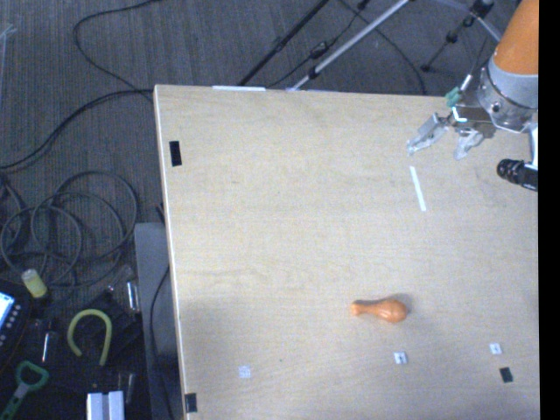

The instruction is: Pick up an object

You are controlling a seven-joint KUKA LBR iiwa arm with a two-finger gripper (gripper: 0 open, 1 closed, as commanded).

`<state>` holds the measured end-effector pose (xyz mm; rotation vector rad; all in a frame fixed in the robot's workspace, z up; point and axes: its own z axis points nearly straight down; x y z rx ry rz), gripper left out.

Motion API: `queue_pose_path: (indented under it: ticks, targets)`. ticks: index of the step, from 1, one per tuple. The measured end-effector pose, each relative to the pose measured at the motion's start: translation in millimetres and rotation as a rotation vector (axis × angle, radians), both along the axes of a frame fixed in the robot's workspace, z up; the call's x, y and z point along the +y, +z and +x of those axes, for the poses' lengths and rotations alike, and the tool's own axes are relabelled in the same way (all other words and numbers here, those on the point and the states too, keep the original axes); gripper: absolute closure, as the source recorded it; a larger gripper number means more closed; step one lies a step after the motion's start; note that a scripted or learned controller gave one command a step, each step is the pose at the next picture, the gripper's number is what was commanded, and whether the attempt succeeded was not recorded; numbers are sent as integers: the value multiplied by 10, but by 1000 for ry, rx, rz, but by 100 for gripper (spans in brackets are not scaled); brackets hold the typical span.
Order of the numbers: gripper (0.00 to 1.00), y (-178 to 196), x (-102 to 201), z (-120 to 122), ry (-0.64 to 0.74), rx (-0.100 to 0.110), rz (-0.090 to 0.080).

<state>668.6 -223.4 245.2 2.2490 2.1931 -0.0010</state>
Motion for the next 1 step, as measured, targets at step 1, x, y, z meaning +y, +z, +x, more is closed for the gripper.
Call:
queue_pose_path:
  ticks: [1]
  targets:
    - [0, -569, 19, -1, 39, 2, -3]
